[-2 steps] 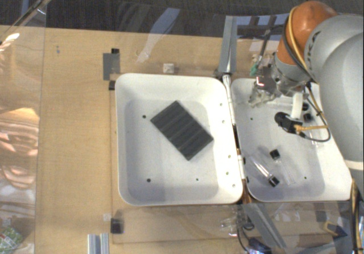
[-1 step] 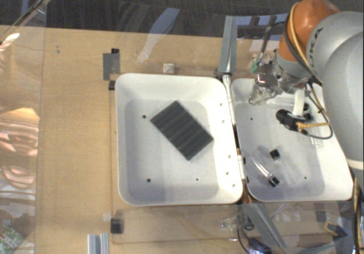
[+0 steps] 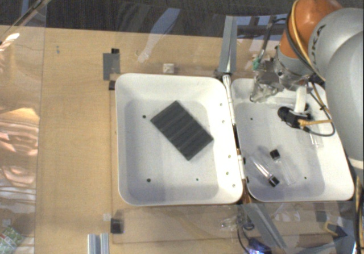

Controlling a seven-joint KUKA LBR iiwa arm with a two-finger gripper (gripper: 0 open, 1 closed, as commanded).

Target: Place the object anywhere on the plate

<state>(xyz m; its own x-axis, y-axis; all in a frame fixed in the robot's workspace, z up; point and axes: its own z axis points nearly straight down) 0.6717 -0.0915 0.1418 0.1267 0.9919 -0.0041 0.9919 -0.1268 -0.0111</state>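
A dark grey ribbed plate (image 3: 182,129) lies at an angle in the left bin (image 3: 131,184). In the right bin (image 3: 335,187), a clear tube with a black cap (image 3: 268,174) lies near the front. A small black piece (image 3: 274,154) sits just behind it. My gripper (image 3: 259,92) hangs over the back left corner of the right bin, well behind both pieces and right of the plate. Nothing is visibly held in it.
A black fitting with a cable (image 3: 291,115) hangs from the wrist over the right bin. The raised rims where the two bins meet (image 3: 233,133) separate the gripper from the plate. A grey post (image 3: 227,45) stands behind the bins.
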